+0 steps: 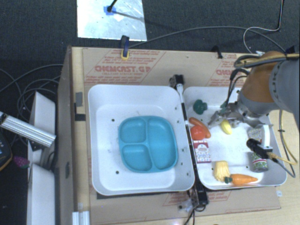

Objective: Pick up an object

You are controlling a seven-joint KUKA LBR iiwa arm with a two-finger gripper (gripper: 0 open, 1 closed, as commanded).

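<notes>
The gripper sits low in the far part of the right bin, at the end of the grey arm that comes in from the right, and I cannot tell whether it is released or clenched, since its metal parts blur together over the white floor. A small yellow lemon-like piece lies right under it, touching or just beside its near side, so this is most likely the thing the coming move turns on: it lies toward the near side and barely off the gripper's own line. Its long axis seems to run from far left to near right. To the left, the red pepper-like toy and the green piece lie near; the corn and carrot are well apart, at the near rim.
</notes>
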